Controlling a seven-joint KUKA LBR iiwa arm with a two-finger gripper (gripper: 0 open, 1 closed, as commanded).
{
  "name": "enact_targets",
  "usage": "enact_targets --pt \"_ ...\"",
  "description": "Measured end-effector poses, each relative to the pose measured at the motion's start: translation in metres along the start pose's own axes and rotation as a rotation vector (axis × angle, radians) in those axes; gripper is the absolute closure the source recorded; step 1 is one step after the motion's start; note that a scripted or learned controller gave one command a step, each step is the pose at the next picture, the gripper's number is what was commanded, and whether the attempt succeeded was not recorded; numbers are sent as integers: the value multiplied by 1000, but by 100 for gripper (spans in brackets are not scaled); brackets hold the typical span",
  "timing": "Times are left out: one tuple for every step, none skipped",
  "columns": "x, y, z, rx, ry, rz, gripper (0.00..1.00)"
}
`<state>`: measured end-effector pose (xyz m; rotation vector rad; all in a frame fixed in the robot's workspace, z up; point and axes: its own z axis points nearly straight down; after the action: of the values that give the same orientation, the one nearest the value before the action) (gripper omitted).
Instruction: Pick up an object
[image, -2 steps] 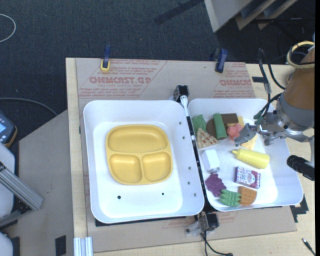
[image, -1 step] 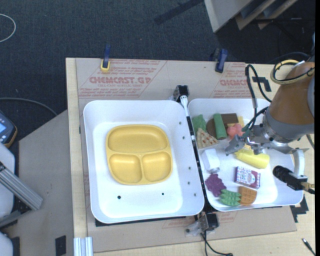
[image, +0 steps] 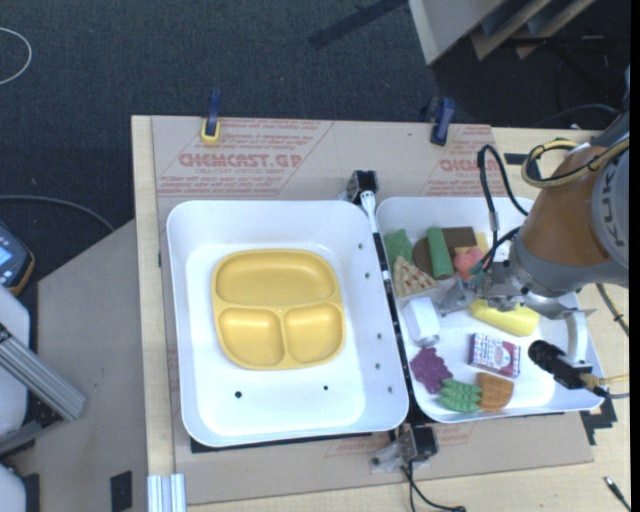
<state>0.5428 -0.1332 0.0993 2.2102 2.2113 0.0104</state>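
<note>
Over the right bin (image: 590, 400) the gripper (image: 478, 293) sits low among the toys, between a pink piece (image: 467, 262) and a yellow block (image: 507, 318); whether its jaws are open or closed I cannot tell. Nothing is visibly held. Other candidates lie near: a white block (image: 423, 321), a pink box (image: 493, 353), a purple piece (image: 431, 368), and 2 green bars (image: 419, 250) at the back. The left bin (image: 190, 300) holds a yellow tray (image: 277, 306) with 3 wells. This looks like the reach-and-grasp step. Next, the jaws must close squarely on 1 item, likely the yellow block, then lift straight up clear of its neighbours.
</note>
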Motion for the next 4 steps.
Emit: enact_targets --pt "-1 1 -12 -6 -2 2 100" --pt "0 -6 -62 10 4 0 100" --pt "-6 3 -121 7 3 0 100" --pt "-6 4 -126 11 4 0 100"
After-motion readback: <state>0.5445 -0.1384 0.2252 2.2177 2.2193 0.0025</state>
